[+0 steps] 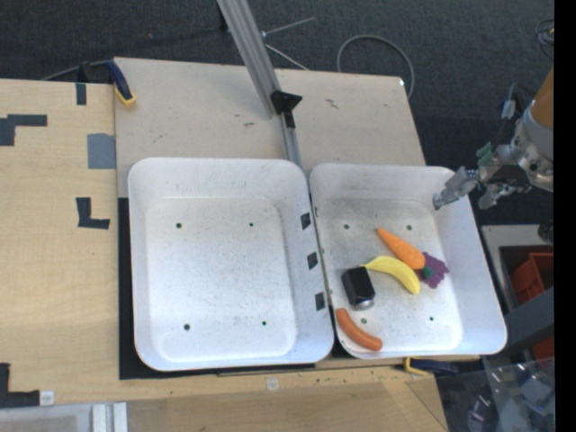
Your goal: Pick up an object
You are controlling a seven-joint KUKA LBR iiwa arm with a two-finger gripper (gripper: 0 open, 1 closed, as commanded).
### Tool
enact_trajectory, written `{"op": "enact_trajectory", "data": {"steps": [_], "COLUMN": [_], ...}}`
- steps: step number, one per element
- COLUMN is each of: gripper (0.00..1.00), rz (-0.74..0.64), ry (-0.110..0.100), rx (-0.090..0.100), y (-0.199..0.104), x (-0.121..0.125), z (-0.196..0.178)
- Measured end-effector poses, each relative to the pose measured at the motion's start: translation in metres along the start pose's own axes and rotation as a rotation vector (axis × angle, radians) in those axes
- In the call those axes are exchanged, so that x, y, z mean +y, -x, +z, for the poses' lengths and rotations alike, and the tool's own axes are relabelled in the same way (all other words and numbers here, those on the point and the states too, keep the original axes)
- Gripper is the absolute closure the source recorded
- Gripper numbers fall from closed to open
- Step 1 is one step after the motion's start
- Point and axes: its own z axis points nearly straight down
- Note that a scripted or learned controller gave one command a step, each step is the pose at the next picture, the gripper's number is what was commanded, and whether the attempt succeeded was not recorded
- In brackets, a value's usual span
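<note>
- Gripper [470, 187] over the right bin's [477, 268] upper right rim; fingers spread apart, nothing between them.
- Arm enters from the right, wrist canted toward the bin.
- Inside the bin: tapered orange carrot [400, 247], curved yellow banana [395, 273], purple piece [434, 270], black block [358, 287], sausage [358, 329].

Honestly nothing readable here, no words, numbers, logos or labels on anything I can make out. Closest thing to markings are the black tape shapes [88, 211] stuck on the wooden bench [54, 286], but they're just angular bits, not letters. The little black block [358, 286] in the right bin [468, 268] has no print that I can tell.
</note>
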Motion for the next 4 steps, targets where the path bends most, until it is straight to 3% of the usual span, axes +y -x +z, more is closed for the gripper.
{"op": "enact_trajectory", "data": {"steps": [1, 3, 4], "gripper": [0.00, 0.00, 0.00], "rz": [0.000, 0.001, 0.000], "ry": [0.000, -0.007, 0.001], "rx": [0.000, 0.001, -0.002], "y": [0.000, 0.002, 0.002], "x": [0.000, -0.008, -0.008], "z": [0.000, 0.125, 0.176]}}
